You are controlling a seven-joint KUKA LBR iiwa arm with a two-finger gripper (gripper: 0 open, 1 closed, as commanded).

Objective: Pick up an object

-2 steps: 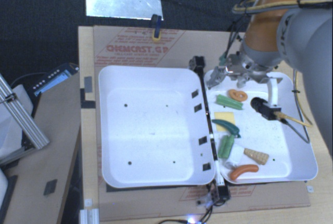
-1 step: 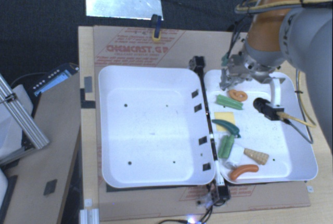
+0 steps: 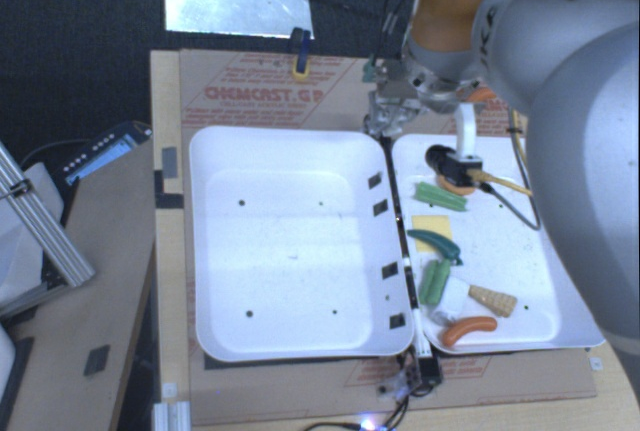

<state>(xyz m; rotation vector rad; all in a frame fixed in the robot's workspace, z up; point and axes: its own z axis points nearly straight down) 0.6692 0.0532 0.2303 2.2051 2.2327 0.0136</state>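
Gripper [image 3: 388, 121] sits over the far end of the rim between the two bins. I cannot tell from here whether it is wide or narrow. All candidate objects lie in the right bin [image 3: 530, 259], smooth white plastic, on the camera's side of the gripper. Closest is a ribbed green strip [image 3: 441, 196]. Beyond it are a flat yellow square [image 3: 432, 225], a dark green curved pod [image 3: 433, 241] at the square's edge, a smooth green cylinder [image 3: 434, 281] and a tan ridged cone [image 3: 493, 300]. Farthest out, an orange-red sausage [image 3: 468, 328] lies by the near wall.
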